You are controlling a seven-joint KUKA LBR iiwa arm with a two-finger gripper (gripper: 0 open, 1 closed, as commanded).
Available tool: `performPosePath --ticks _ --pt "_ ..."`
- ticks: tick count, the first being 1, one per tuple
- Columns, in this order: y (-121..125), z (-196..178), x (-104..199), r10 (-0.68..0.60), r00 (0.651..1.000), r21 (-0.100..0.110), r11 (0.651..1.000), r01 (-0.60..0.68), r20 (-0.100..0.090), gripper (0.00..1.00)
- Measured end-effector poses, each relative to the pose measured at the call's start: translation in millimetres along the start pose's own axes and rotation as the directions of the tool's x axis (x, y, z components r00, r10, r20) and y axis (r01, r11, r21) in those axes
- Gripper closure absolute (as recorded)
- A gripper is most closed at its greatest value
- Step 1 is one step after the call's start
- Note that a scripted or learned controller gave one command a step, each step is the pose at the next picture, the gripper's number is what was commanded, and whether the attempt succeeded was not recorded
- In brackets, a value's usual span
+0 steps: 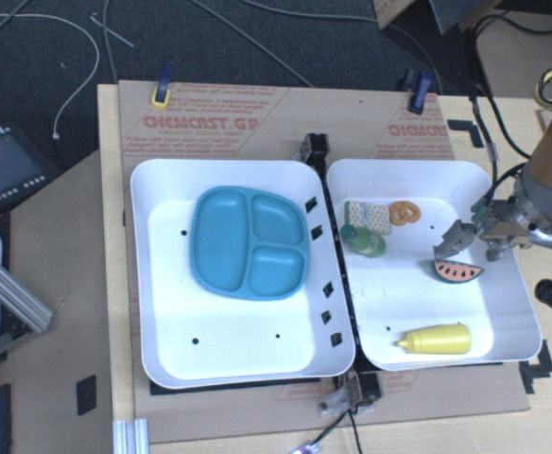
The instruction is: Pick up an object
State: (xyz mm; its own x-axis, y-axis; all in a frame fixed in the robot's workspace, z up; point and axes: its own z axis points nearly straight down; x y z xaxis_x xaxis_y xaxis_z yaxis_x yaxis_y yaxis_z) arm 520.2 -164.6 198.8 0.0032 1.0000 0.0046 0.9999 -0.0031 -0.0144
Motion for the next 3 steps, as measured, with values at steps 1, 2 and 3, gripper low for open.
performPosePath --ticks 1,2,3 --pt "3.1 -6.6 0.4 -0.004 1.0 -0.013 1.0 0.004 0.003 0.0" --pt "3.3 35.5 -0.5 -0.003 1.0 -0.009 1.0 0.003 0.002 0.0" --pt "-2.9 96.1 -4.4 -0.003 1.0 -0.007 1.0 0.003 0.001 0.0"
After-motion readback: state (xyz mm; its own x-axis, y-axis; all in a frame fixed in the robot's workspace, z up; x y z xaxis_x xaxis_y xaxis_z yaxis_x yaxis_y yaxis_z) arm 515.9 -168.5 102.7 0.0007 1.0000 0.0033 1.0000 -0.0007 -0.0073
